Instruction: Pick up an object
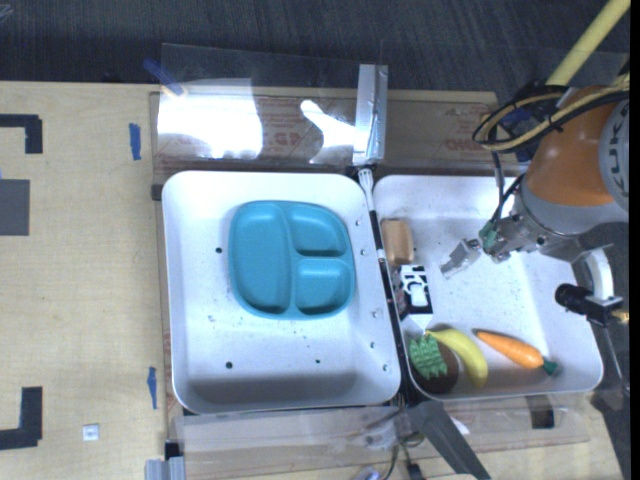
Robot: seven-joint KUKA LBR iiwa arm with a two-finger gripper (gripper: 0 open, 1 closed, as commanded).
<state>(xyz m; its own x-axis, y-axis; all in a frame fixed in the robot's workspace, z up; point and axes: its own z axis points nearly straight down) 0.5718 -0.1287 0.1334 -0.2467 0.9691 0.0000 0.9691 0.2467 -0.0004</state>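
Bright, even overhead light, slightly soft focus.
Strong white glare on the clear panel (255, 123) behind the bins; shadows faint, short.

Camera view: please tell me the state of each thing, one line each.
blue tray: flat in left bin, compartments bare
banana: lying in right bin
carrot: lying beside banana
brown block: against right bin's left wall
pincer: above right bin, holding nothing
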